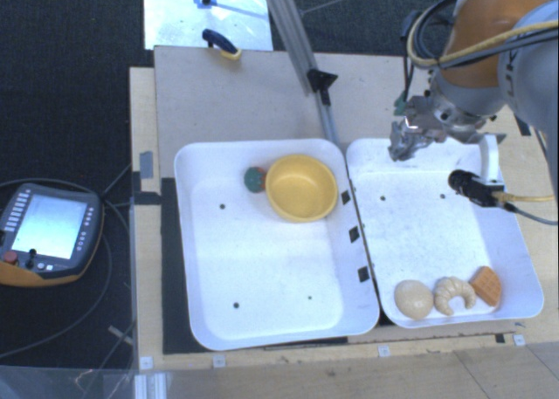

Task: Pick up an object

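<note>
My gripper hangs over the far left corner of the right bin, with nothing visibly between its fingers. Three food-like items lie at that bin's near edge: a pale round bun, a croissant and an orange waffle piece. They are well below the gripper in the view. In the left bin a yellow bowl sits at the far right, with a small dark green object touching its left side.
A metal pole slants across the board behind the bins, ending at a black clamp. A blue and yellow clip lies at the board's far edge. A teach pendant rests on the floor at left.
</note>
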